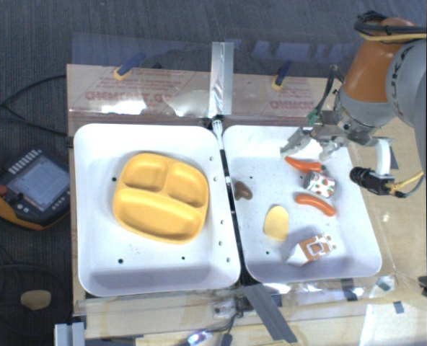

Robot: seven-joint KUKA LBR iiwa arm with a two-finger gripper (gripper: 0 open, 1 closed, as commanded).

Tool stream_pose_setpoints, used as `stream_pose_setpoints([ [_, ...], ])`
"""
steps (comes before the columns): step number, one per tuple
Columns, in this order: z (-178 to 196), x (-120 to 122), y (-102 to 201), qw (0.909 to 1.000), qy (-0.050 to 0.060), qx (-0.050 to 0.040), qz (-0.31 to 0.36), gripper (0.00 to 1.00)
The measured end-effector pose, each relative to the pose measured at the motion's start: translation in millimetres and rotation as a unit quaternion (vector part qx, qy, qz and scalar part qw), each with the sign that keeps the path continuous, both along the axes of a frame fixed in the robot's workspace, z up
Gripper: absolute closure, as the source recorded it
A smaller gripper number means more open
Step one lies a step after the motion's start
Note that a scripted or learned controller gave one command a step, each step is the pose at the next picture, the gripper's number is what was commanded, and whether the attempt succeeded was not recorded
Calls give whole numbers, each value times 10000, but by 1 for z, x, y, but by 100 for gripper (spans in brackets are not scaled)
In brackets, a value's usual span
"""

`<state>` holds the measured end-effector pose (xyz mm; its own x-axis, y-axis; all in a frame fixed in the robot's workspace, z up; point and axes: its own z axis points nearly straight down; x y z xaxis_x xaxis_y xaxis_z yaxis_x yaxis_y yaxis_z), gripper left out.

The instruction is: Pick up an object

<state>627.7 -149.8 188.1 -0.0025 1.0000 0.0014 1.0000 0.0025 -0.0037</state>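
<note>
My gripper [313, 147] hangs over the back of the right bin [358, 262], its two fingers spread open. Just below the fingertips lies an orange-red sausage-shaped piece [303, 163], with nothing held between the fingers. Next to it sits a small patterned white block [319, 186]. A second orange sausage [315, 204] lies in front of that. A pale yellow oval piece [275, 222] rests mid-bin, a small brown lump [241, 189] lies near the bin's left wall, and a white and orange toy house [314, 249] sits near the front.
The left bin [98, 265] holds a yellow divided tray [161, 196]. A metal divider post [221, 78] rises at the back between the bins. A handheld pendant [27, 186] lies off the bench at the left. Cables run along the floor.
</note>
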Motion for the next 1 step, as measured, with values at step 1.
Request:
stream_pose_setpoints([
  [1,-96,-10,-41,9996,-14,-9,276,0],
])
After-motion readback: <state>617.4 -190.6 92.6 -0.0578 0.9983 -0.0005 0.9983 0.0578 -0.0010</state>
